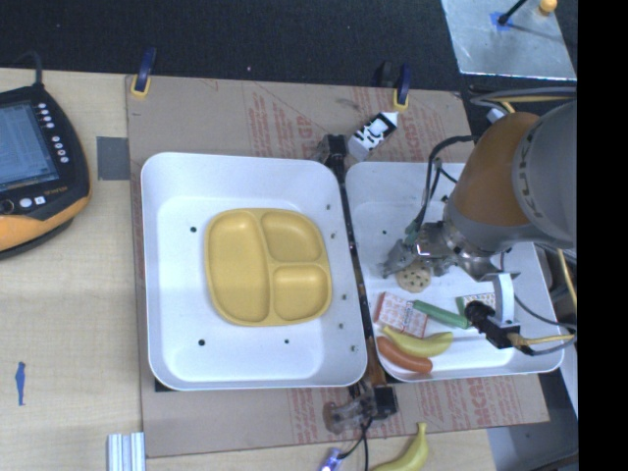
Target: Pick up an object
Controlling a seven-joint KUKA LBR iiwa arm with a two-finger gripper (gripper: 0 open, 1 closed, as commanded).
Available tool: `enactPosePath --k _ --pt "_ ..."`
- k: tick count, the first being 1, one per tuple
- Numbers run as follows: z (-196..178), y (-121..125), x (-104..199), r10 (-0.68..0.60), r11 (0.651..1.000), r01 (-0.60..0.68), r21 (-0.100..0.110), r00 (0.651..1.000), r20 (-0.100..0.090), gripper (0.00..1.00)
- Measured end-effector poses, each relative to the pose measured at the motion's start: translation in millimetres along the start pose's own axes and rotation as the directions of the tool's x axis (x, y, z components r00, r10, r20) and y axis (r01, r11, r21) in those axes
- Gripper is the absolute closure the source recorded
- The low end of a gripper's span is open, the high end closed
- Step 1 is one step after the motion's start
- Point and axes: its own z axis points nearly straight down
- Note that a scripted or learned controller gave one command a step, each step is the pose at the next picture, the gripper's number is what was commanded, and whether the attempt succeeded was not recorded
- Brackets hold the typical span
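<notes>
1. Presently we read the gripper [410,255] as low in the right bin [378,189], its metal fingers [400,259] pointing toward the divider between the bins; how far apart they stand we cannot tell at this resolution, and nothing shows between them.
2. Just below the fingers lies the cookie [415,280], our likeliest target. Judgement: a short downward shift would centre it.
3. Further out on the same side: a red-and-white packet [392,312], a green stick [439,314], then a banana [420,342] lying against a hot dog [403,357] at the bin's near edge.
4. For a clean pick we would straddle the cookie alone, keeping clear of the packet just beside it.
5. Risk: the cookie is flat, so we must seat the fingers right down on the bin floor before closing.
6. Beyond the divider, the left bin [167,263] holds a yellow divided plate [267,265], well apart.
</notes>
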Motion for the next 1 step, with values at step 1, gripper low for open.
enactPosePath --k 1 --pt "-14.0 2.8 -1.6 0.000 1.000 0.000 -0.006 1.000 0.001 1.00"
